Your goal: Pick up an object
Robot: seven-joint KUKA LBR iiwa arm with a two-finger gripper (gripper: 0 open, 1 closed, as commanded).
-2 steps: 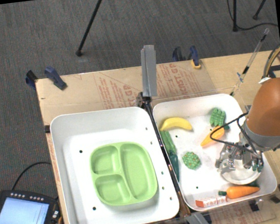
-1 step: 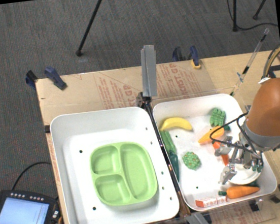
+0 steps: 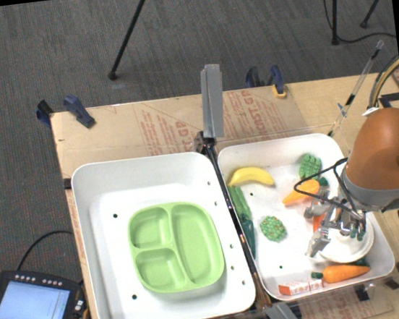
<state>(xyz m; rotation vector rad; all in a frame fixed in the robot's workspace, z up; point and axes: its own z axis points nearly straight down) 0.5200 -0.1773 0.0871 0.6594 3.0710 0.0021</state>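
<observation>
The task names no particular object, so every item in the right white bin (image 3: 328, 142) is a candidate. Nearest the two-finger gripper (image 3: 325, 237) are a round white dish (image 3: 357, 245) near the bin's right wall, a second orange plastic carrot (image 3: 344, 272) along the front edge, and a small orange carrot (image 3: 299, 193) just behind the gripper. A knobbly green ball (image 3: 273, 228) lies at mid-bin. A yellow plastic banana (image 3: 251, 177) sits toward the rear left corner, a textured green vegetable (image 3: 308, 166) near the rear edge, a dark green cucumber (image 3: 241, 211) along the left wall, and a red-and-white packet (image 3: 300, 288) at the front edge.

The gripper hangs low over the right half of this bin, just beside the dish and possibly touching its rim. Its state cannot be told: metal parts and cabling clutter the tip. No object is visibly between its fingers, so the pick is judged not yet made.

Risks:
- A descent beside the dish may strike its rim, tipping or sliding it instead of gripping it.
- The thin dish wall and tapered carrots may slip out on closure.
- Close neighbours may be pushed or caught alongside the target.

The left white bin (image 3: 89, 206) holds a light green compartment tray (image 3: 176, 247), well apart from the gripper.
</observation>
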